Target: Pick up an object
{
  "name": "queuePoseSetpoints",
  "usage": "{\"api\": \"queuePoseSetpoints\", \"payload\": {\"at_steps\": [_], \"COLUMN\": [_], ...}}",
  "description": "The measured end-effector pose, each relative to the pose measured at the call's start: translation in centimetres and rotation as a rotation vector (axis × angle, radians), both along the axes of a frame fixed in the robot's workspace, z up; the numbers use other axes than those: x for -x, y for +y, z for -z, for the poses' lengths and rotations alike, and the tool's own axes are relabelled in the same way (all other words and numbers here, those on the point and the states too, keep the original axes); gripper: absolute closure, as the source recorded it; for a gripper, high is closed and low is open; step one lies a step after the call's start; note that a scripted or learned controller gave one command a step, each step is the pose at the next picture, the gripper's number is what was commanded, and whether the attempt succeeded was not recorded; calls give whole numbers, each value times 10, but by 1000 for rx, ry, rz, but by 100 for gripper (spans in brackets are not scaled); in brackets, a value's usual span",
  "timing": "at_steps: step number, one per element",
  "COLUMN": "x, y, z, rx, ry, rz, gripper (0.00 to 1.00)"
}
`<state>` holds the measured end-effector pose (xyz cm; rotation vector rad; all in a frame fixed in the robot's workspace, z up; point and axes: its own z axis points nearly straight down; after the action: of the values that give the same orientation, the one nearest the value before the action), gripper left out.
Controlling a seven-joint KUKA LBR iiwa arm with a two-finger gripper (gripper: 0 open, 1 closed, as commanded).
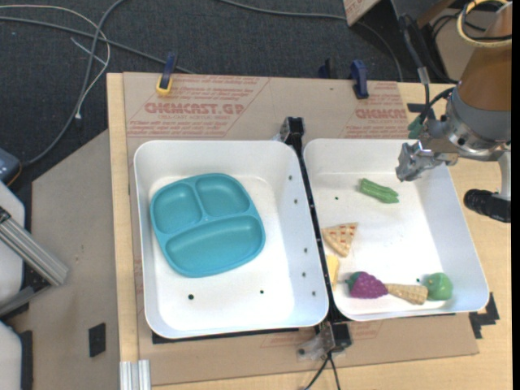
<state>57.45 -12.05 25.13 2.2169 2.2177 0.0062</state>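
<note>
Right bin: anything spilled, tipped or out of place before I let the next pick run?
Nothing spilled or damaged. One small oddity: a yellow piece sits wedged against the right bin's left wall, partly hidden below the waffle wedge. The green pod, grapes, cone and green ball lie loose on the floor.

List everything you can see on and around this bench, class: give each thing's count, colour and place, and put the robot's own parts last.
bins: 2, white, side by side on the board
divided plate: 1, teal, in the left bin
green bean: 1, green, upper part of the right bin
waffle wedge: 1, tan, right bin near its left wall
grapes: 1, purple, right bin's near edge
breadstick: 1, tan, beside the grapes
green ball: 1, green, right bin's near right corner
clamps: 2, blue, board's far edge
arm: 1, grey and orange, right side
pincer: 1, grey, over the right bin's far right part
</note>
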Motion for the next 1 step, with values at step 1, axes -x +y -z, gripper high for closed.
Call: {"api": "queuePoseSetpoints", "payload": {"at_steps": [1], "x": [-1], "y": [0], "z": [-4], "rx": [-1], "ry": [4], "rz": [0], "gripper": [100]}}
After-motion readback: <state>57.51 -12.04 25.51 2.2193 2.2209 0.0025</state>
